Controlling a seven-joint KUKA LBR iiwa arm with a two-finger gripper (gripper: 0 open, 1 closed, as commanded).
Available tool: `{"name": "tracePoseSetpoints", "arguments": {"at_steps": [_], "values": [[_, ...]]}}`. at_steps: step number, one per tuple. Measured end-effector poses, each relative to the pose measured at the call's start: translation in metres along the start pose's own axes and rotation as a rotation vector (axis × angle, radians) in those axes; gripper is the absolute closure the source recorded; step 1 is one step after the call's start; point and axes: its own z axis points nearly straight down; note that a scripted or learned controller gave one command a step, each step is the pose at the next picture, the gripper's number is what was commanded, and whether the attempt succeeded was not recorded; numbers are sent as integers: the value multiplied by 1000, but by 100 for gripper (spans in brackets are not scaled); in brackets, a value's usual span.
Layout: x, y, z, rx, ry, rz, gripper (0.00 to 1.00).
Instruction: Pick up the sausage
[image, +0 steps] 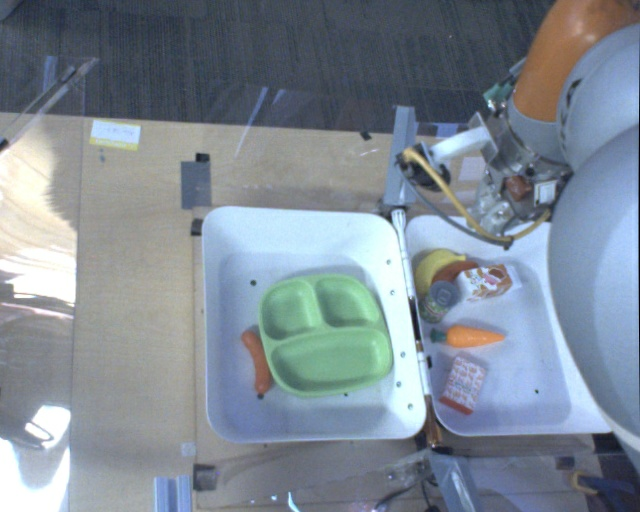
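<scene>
The sausage (258, 362) is a short orange-red link lying in the left bin (300, 225), tucked against the left edge of the green divided plate (325, 335), which partly covers it. The gripper (497, 208) hangs over the far edge of the right bin (540, 410), well to the right of the sausage and farther back. A yellow cable loops around it. Nothing shows in its grasp.
The right bin holds a yellow fruit (437, 267), a small can (440, 299), a snack packet (487, 281), a carrot (472, 337) and a red box (462, 384). The bulky grey arm (600, 260) covers that bin's right side.
</scene>
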Motion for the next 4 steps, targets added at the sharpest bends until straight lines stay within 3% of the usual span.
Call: {"name": "tracePoseSetpoints", "arguments": {"at_steps": [4], "values": [[10, 2, -42, -22, 34, -33, 100]]}}
